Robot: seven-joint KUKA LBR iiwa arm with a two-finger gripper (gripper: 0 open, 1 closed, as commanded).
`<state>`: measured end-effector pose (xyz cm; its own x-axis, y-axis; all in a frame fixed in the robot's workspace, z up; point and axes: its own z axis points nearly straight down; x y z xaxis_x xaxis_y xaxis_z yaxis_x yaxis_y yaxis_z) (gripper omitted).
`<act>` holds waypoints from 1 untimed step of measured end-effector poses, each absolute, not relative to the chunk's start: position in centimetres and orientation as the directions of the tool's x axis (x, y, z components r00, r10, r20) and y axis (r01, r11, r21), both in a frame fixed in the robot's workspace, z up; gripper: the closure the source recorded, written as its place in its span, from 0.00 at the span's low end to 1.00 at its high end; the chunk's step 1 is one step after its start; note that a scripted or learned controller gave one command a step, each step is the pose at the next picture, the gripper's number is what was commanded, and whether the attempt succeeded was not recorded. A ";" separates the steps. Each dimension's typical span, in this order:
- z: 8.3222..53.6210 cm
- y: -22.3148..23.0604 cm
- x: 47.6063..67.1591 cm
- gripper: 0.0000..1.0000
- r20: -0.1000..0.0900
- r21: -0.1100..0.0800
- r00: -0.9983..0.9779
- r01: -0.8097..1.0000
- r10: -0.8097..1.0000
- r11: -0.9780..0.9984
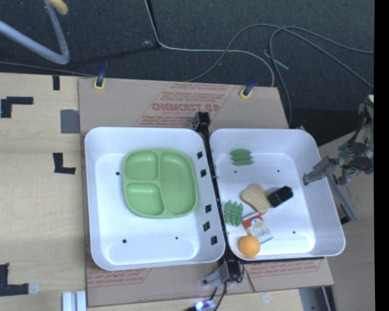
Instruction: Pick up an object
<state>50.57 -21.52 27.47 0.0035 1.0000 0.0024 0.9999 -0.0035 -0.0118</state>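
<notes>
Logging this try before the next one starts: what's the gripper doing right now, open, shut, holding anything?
Gripper: over the right bin's right rim; open or shut cannot be told; nothing seen held.

A pale wooden bench (36, 200) carries a brown cardboard sheet (182, 103) with red printing, which is held at its far edge by two yellow-and-blue clamps (99, 81). Black tape marks (61, 164) and a grey patch (70, 119) lie on the bare wood to the left. Two shallow white bins sit side by side on the cardboard, touching along their inner edges: the left bin (100, 243) and the right bin (325, 243). Black clips (206, 209) sit along the seam between them. Beyond the far edge of the bench lies dark carpet (243, 18) crossed by thin cables (292, 42)
</notes>
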 end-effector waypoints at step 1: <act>28.0 -21.5 50.8 0.00 -0.001 -0.001 0.000 1.000 1.000 0.000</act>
<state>50.79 -21.46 28.05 -0.0005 1.0000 -0.0006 1.0000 0.0005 -0.0014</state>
